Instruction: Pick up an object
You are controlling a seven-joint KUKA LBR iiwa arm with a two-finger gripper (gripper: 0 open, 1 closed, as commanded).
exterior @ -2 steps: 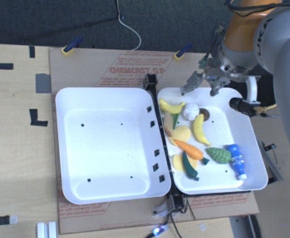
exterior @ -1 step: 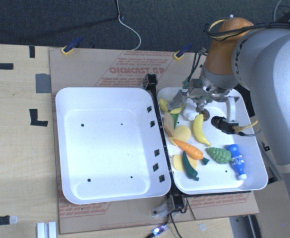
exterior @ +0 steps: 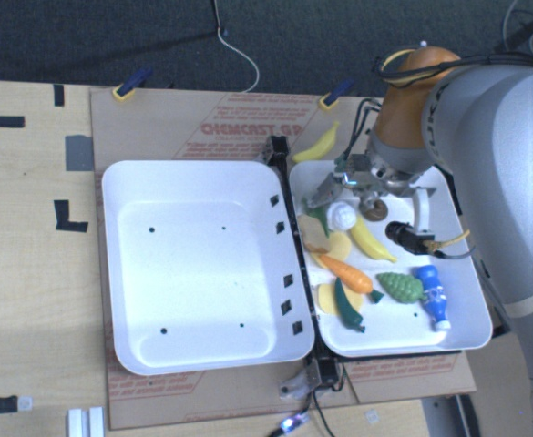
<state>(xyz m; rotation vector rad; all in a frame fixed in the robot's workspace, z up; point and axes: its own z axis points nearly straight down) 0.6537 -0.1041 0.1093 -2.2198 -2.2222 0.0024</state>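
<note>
Room is tight in our right bin (exterior: 471, 330) (toys crowd it); gripper (exterior: 343, 188) hangs low by its back-left rim, finger spread unclear.

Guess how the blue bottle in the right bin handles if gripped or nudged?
The blue bottle lies on its side near the right bin's wall, so a nudge would probably roll it. It looks like smooth plastic, likely light and slippery. Its narrow body probably suits a grip across its width.
</note>
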